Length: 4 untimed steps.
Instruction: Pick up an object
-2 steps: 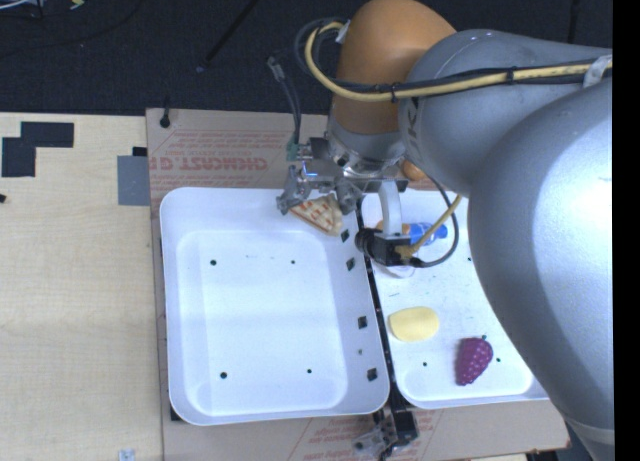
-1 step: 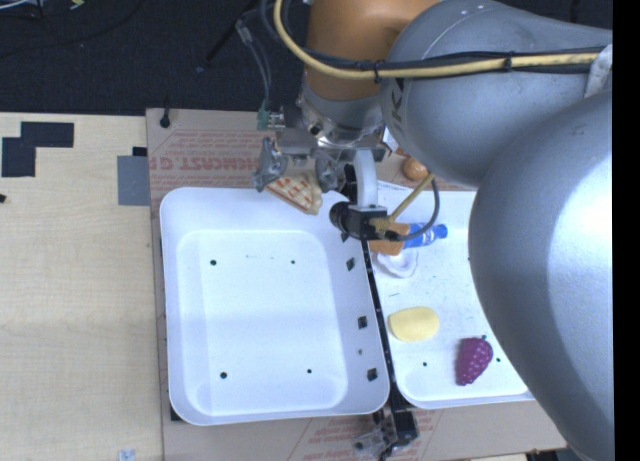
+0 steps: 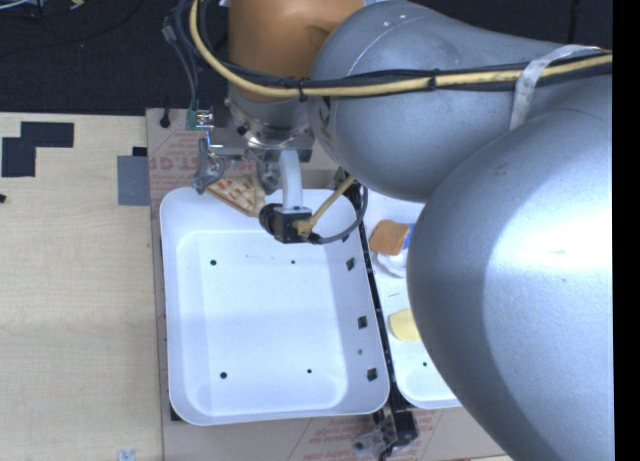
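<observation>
Tan waffle-patterned flat wedge [image 3: 236, 193] sits just under the gripper [image 3: 248, 171], its long axis slanting down-right. Clenched or released? Cannot tell.

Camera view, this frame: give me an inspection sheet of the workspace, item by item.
Surface: two white bins; left bin in full view, right bin largely behind the arm.
Job's things: waffle-patterned piece at the left bin's far rim; orange lump and yellow lump in the right bin.
Clutter: nothing seen.
Grippers: gripper over the left bin's far left corner, by the waffle-patterned piece; hold cannot be told.
Cables: yellow cable along the arm.
Surroundings: pale bench, dark floor behind.
</observation>
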Tool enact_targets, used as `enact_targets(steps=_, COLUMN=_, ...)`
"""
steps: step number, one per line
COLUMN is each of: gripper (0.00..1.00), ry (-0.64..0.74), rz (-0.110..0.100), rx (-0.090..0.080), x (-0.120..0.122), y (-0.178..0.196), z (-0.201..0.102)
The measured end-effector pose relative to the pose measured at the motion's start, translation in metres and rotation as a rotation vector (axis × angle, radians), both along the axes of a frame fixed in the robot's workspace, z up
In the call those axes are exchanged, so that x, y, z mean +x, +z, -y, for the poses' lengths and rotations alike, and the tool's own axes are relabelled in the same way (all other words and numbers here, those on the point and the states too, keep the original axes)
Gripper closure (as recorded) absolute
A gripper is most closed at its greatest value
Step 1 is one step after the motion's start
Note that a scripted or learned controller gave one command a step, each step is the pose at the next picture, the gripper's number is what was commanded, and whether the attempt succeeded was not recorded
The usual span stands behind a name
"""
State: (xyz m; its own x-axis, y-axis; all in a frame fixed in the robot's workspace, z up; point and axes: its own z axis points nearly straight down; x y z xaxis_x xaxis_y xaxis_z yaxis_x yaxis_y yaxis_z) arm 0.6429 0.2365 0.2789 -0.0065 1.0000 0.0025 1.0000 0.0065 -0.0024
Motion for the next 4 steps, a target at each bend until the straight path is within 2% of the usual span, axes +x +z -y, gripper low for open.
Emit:
enact_targets(steps=1, gripper=1.00, ry=-0.005, rz=0.001, rx=-0.003, x=0.001, y=0.020, z=-0.006)
enact_targets(steps=2, gripper=1.00, ry=-0.002, rz=-0.008, rx=-0.004, x=-0.106, y=0.012, z=-0.007)
enact_targets(steps=3, gripper=1.00, ry=-0.004, rz=-0.007, rx=-0.005, x=-0.170, y=0.007, z=-0.007)
enact_targets(steps=4, gripper=1.00, ry=-0.005, rz=-0.002, rx=-0.004, x=-0.167, y=0.019, z=-0.006)
